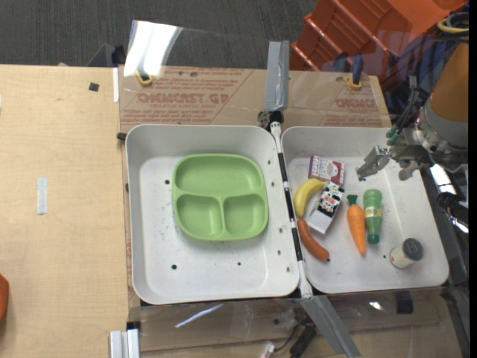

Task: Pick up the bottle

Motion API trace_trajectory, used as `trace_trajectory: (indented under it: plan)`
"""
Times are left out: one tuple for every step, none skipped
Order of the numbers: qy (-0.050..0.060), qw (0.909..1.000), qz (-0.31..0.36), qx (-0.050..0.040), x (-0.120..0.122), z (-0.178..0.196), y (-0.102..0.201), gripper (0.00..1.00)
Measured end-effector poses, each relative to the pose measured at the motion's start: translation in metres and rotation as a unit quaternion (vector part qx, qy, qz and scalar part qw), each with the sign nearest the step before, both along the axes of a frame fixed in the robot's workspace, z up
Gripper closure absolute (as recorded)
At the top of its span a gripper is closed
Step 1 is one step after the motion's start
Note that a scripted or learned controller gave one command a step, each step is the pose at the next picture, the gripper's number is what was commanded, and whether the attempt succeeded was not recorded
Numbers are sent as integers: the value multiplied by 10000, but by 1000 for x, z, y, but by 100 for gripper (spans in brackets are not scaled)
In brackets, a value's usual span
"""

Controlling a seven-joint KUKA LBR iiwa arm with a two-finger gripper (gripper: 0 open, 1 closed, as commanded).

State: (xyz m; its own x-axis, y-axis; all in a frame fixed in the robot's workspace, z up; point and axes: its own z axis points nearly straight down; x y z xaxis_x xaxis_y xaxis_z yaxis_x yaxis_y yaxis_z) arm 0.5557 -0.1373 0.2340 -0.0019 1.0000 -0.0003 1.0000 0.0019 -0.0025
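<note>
looking down from the fixed camera, the right bin (440, 271) holds the clutter: a banana (306, 195), a small carton (326, 208), a pink box (326, 169), a sausage (313, 242), a carrot (358, 227), a small round jar (406, 252) and the bottle (372, 215), while the left bin (145, 222) carries a green divided plate (220, 197)

the bottle is green, lying on its side on the bin floor with its cap end toward the back wall, touching or just beside the carrot on its left and well apart from the jar. it looks like a small plastic toy bottle, so probably light and stiff, with a smooth rounded body that could roll or squirt out of a pinch. the best hold is likely across the middle of the body, fingers straddling its width, though the carrot crowds one side

the gripper (387, 162) hangs above the back of the right bin, behind the bottle and not touching it. its two fingers appear spread apart, one toward the pink box and one toward the arm, with nothing between them
</note>
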Motion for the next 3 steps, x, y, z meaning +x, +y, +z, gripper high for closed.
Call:
trace_trajectory:
  plan:
    - [0, 10000, 4, 5, -35, -126, -54, 0]
    - [-3, 10000, -21, 4, -35, -118, -54, 100]
    - [-8, 10000, -32, -9, 42, 14, -22, 100]
